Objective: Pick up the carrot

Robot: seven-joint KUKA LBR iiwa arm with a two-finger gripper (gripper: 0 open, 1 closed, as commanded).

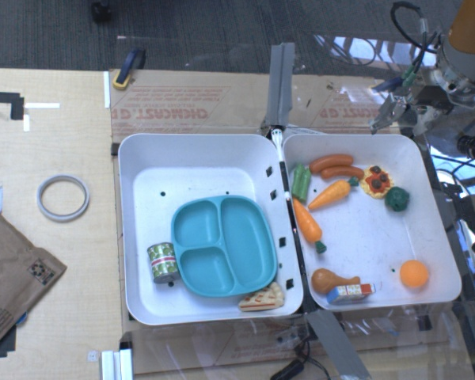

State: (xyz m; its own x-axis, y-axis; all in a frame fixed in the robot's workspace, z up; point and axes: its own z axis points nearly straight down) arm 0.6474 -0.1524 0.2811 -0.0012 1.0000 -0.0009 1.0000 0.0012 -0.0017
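Note:
Two orange carrots lie in the right bin. One carrot lies slantwise near the bin's middle, its tip pointing up and right. The other carrot lies along the bin's left wall, green stub toward the front. My gripper hangs above the right bin's far rim at the upper right, well away from both carrots, with nothing visibly held.
Around the carrots lie two sausages, a green vegetable, a pizza piece, broccoli, an orange, a drumstick and a small carton. The left bin holds a teal plate, a can and a bread slice.

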